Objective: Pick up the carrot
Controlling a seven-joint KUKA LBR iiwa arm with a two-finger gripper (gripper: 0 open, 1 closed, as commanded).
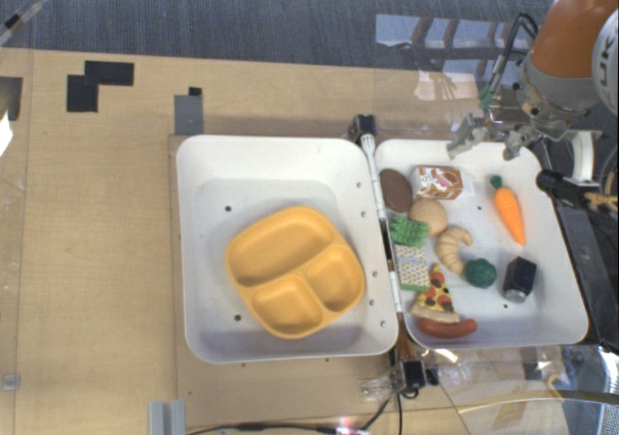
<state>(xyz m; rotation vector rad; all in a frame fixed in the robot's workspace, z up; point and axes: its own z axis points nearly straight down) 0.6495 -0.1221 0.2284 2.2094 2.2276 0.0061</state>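
Observation:
The carrot (509, 215) is orange with a small green top and lies flat in the right bin (566, 312), toward its far right side, tip pointing to the near edge. My gripper (486, 138) hangs over the bin's far rim, up and to the left of the carrot and apart from it. It is open, its two fingers (462, 141) spread wide with nothing between them.
Left of the carrot lie a brown oval (395, 189), a snack packet (437, 182), a croissant (453, 247), a green broccoli piece (480, 273), a pizza slice (435, 296) and a sausage (445, 329). A black object (519, 278) sits just below the carrot. The left bin (198, 230) holds a yellow divided plate (295, 272).

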